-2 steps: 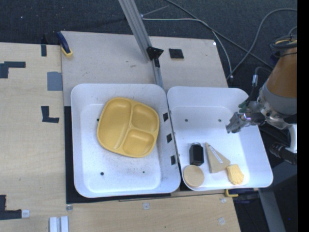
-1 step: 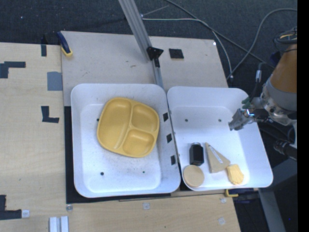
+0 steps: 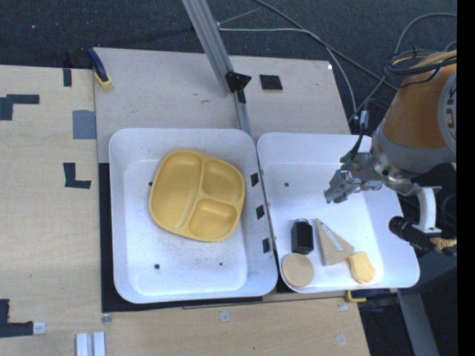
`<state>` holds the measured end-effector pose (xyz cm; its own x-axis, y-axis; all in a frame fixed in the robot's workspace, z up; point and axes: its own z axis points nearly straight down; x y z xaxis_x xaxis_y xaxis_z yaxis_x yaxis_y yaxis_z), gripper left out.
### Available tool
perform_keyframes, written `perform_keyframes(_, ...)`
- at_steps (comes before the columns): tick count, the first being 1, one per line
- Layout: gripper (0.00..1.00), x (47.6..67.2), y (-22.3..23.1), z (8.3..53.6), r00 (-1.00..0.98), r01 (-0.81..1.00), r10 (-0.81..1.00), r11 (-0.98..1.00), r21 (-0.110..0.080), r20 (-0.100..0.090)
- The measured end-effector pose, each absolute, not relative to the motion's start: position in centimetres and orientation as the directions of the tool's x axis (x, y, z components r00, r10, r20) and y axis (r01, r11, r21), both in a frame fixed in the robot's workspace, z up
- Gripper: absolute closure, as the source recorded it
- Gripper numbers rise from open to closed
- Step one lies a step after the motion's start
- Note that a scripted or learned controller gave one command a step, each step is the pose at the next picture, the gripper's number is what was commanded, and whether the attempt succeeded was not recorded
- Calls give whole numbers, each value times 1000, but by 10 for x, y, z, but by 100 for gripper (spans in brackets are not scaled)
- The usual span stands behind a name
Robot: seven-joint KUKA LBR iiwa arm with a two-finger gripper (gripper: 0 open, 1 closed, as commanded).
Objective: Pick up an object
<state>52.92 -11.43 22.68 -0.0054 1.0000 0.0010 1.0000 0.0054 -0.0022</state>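
A grey arm with an orange band is seen reaching in from the right edge of the counter (image 3: 185,73), its two-finger gripper (image 3: 335,191) hung over the middle of the right shallow white bin (image 3: 297,150). Whether anything is pinched there, or how the gripper is set, cannot be told from this slanted view; nothing is seen held beneath it.

Four objects are grouped along the near edge of the right bin, all apart from the gripper. A small black rectangular block (image 3: 301,236) is placed closest to the divider between the bins, with a round tan disc (image 3: 298,270) just beside it in the near left corner of that bin. A beige wedge-shaped piece (image 3: 332,245) is laid to the right of the black block, its narrow tip pointed toward the far side. A small yellow lumpy item (image 3: 362,266) is set just beside the wedge, nearer the bin's right corner.

In the left shallow white bin (image 3: 126,221), a yellow plastic divided plate (image 3: 197,194) with three compartments is laid flat, slightly rotated, near the centre and toward the far edge.
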Motion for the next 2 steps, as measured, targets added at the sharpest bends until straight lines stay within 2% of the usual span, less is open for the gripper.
perform_keyframes(2,100,542,-12,232,-5,1000,1000,5,-1,1)
